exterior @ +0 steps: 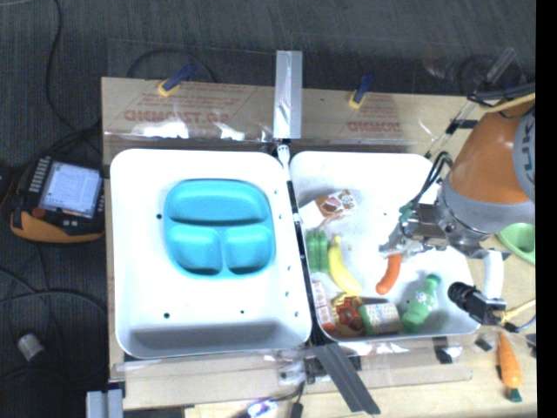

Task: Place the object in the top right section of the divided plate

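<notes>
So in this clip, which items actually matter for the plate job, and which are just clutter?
Job:
- blue divided plate, left bin
- gripper, over right bin
- orange carrot, just below the gripper; grasp unclear

Lying about:
- yellow banana
- green bottle
- snack packet
- can
- second carrot, outside the bins

Divided plate [218, 227]: blue plastic, smooth, soft sheen. Two white bins: left bin [139, 312] and right bin [374, 168], moulded plastic, slightly glossy. Table [218, 111]: pale wood, matt, printed lettering under clear film. Metal strip [288, 94] at 12 o'clock: brushed, reflective. Toy banana [341, 268], carrot [390, 273], green bottle [421, 301]: glossy plastic. Arm's orange band [489, 159]: smooth, satin. Floor [70, 24]: dark carpet, rough weave.
</notes>
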Motion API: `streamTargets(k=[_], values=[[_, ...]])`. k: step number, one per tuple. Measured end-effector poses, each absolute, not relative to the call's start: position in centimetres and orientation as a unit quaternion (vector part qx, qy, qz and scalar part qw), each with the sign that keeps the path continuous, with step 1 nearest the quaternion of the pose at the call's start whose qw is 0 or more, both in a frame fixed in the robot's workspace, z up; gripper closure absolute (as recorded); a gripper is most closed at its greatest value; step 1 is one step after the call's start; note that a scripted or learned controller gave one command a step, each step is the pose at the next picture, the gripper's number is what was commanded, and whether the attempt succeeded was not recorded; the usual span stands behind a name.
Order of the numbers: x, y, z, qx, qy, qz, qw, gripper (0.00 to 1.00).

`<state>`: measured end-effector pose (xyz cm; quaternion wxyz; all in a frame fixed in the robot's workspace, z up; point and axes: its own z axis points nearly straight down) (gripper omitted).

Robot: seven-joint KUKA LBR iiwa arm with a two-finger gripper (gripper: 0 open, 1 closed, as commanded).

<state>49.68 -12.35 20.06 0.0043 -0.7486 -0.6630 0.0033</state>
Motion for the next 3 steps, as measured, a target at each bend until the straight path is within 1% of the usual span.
streamTargets(k=[1,2,3], values=[[49.7,-12.4,20.1,-0.749,-0.663,0.0034,0.004,0.0],[48.3,-8.0,26.0,-0.669,-0.743,0.0035,0.003,0.0],[48.4,-3.9,30.4,-0.635,-0.772,0.003,0.003,0.0]])
